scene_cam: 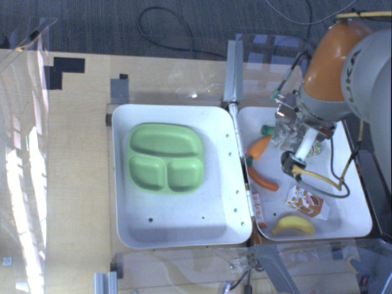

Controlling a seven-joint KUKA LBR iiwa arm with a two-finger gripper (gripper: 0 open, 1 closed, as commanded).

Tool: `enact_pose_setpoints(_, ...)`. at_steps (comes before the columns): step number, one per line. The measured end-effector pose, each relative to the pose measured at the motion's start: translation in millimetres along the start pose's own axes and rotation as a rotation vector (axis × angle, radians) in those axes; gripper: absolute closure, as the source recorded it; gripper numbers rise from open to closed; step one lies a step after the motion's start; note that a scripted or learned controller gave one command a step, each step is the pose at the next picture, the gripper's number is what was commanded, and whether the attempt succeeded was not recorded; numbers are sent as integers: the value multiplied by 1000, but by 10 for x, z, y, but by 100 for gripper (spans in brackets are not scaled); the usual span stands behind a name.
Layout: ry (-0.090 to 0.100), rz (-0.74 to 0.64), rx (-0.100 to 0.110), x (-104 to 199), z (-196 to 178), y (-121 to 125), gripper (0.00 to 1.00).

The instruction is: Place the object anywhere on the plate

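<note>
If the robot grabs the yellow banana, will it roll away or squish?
The banana is curved and lies flat on the floor of the right bin, so it would probably rock or spin rather than roll far. It looks smooth and glossy, likely a plastic toy, so it may be light, firm and a bit slippery between the fingers.

The arm (349, 60) is cut off by the right and top edges. Its gripper (293, 141) covers part of the right bin (352, 225) (the fingers are too blurred to judge). The packet (304, 202) print is unreadable.
</note>
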State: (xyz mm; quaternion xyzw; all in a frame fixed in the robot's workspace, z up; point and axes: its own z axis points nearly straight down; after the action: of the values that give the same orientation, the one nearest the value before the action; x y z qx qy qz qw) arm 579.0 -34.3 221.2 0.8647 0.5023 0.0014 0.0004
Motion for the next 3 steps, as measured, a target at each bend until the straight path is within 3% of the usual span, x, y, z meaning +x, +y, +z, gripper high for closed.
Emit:
enact_pose_setpoints(1,0,227,1,290,-348,-955,100)
enact_pose_setpoints(2,1,198,-1,1072,-1204,-946,100)
enact_pose_setpoints(3,4,501,-1,1928,-2145,-884,100)
